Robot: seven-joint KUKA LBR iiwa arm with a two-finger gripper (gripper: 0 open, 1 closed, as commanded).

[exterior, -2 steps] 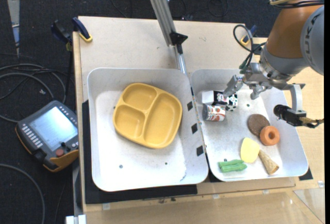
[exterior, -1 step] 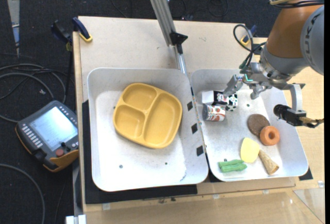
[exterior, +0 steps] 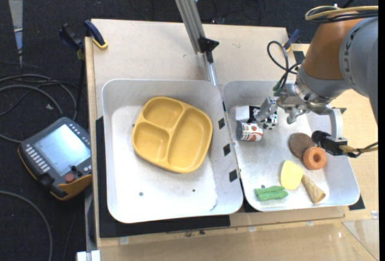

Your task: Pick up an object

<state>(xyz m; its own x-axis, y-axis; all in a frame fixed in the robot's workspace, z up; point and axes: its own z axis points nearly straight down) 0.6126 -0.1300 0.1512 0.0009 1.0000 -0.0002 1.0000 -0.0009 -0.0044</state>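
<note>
Looking down on the bench, we note two shallow white bins side by side. The left bin (exterior: 120,193) contains a yellow divided plate (exterior: 172,134) with three compartments, lying flat near the bin's middle.

The right bin (exterior: 343,190) contains the loose objects. We identify a small can (exterior: 251,132) with a red and white label, lying on its side near the bin's left wall. Toward the right we see a brown round piece (exterior: 299,143) with an orange ring (exterior: 314,158) touching its lower right edge. Below these lies a yellow wedge-shaped piece (exterior: 291,175), with a tan cone-shaped piece (exterior: 314,188) just beside it on the right. A green flat object (exterior: 271,193) rests near the bin's front edge.

The arm (exterior: 343,55) reaches in from the right, its orange band visible above the wrist. The gripper (exterior: 267,115) hangs over the upper left part of the right bin, just above and to the right of the can as seen from the camera. We cannot tell whether its fingers are spread or closed, and we see no object between them.

Outside the bins, a teach pendant (exterior: 57,157) with a lit screen lies on the floor to the left, and a metal post (exterior: 186,4) slants across the bench top.
</note>
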